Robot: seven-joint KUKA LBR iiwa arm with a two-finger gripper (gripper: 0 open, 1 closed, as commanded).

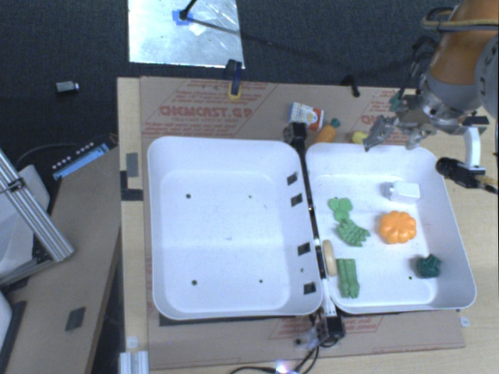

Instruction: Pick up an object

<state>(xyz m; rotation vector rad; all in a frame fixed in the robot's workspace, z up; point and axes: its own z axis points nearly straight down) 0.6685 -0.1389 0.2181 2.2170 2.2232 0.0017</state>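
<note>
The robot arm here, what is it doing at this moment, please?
The gripper hangs open above the far edge of the right bin, with nothing between its fingers. In that bin lie an orange pumpkin-shaped toy, a small white block, several green pieces and a dark green object. Nothing has been picked up yet.

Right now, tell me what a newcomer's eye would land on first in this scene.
The orange pumpkin-shaped toy stands out most, bright against the white right bin, with several green toys to its left and a dark green one near the bin's front right corner. Next comes the arm's orange band at the upper right, with the gripper hanging over the bin's far edge, holding nothing.
</note>
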